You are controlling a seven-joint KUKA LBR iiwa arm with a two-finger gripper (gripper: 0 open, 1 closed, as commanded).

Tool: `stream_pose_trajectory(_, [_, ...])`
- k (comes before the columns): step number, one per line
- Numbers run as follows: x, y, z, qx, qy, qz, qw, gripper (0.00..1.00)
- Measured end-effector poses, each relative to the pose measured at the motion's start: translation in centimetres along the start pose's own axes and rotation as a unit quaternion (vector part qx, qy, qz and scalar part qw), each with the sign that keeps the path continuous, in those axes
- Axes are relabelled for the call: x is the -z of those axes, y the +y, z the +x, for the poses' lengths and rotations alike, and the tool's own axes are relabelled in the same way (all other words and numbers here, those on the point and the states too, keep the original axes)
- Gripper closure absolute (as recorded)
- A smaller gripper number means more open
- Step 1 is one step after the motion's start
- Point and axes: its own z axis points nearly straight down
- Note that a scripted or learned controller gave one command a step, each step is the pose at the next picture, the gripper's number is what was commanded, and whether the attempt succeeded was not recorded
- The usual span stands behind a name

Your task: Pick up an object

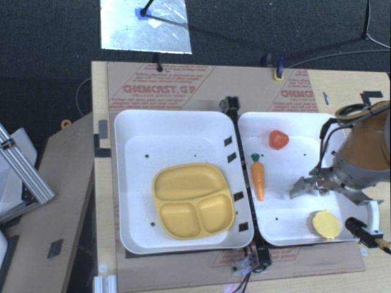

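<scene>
Surface (183, 84): brown board printed with red lettering, carrying two shallow white bins side by side, dark floor around it.
Left bin (131, 163): holds a yellow divided tray (192, 199), which lies flat toward the near right part of the bin with three compartments facing up.
Right bin (287, 224): holds a tomato, a carrot and a yellow disc.
Tomato (278, 140): red, near the far wall of the right bin, well apart from the arm.
Carrot (258, 179): orange with a green top pointing away, lying lengthwise just beside the bin's left wall.
Yellow disc (326, 224): round, flat, at the near right of the right bin.
Arm (366, 151): reaches in from the right, over the right bin's right side.
Pincer (300, 188): grey, low over the bin floor between the carrot and the yellow disc, touching neither; whether it is apart or together I cannot tell.
Foil sheet (145, 18): silvery, lying on the floor beyond the surface.
</scene>
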Motion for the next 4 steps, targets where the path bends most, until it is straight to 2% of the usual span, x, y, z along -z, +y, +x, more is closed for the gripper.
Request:
stream_pose_trajectory(1, [-1.8, 0.1, 0.0, 0.0, -0.001, -0.002, 1.0, 0.0])
stream_pose_trajectory(2, [-0.6, 0.2, 0.1, 0.0, 0.0, -0.003, 1.0, 1.0])
stream_pose_trajectory(3, [5.8, 0.6, 0.2, 0.002, -0.002, -0.005, 1.0, 1.0])
stream_pose_trajectory(4, [10.6, 0.7, -0.8, 0.001, -0.002, -0.005, 1.0, 1.0])
